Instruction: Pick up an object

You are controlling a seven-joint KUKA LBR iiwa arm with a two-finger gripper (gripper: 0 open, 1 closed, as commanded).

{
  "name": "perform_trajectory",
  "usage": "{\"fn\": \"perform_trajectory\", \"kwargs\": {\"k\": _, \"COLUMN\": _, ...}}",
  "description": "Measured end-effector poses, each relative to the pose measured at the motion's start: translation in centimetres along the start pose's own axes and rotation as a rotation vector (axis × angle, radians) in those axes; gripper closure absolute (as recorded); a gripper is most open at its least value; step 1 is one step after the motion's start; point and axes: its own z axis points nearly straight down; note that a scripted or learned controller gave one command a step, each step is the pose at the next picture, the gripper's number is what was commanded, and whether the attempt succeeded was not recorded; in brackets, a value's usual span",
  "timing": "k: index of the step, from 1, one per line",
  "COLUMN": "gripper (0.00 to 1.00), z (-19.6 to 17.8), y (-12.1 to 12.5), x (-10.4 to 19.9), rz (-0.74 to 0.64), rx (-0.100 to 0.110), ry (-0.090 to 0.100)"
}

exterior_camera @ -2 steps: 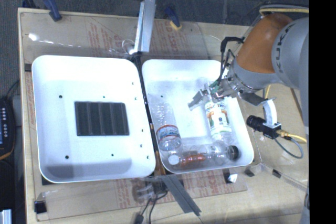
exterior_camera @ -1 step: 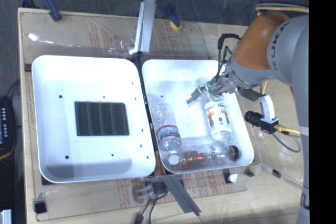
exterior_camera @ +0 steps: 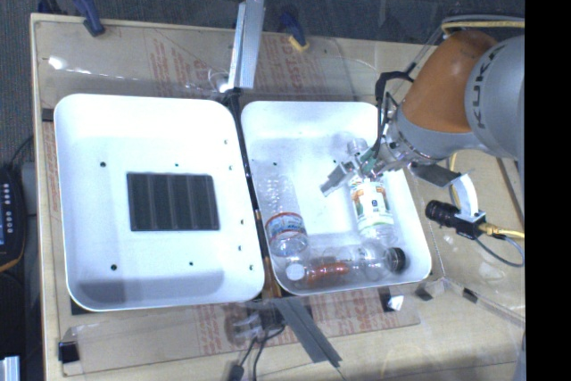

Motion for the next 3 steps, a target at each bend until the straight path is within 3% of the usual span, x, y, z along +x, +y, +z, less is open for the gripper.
{"fn": "perform_trajectory", "kwargs": {"k": 1, "gripper": 0.0, "z": 0.8, "y": 2.0, "x": -0.8, "rz": 0.01, "rx": -0.002, "ry": -0.003}}
{"fn": "perform_trajectory", "kwargs": {"k": 3, "gripper": 0.0, "z": 0.7, "y": -0.1, "x": 0.1, "rz": -0.055, "rx": 0.001, "ry": 0.001}}
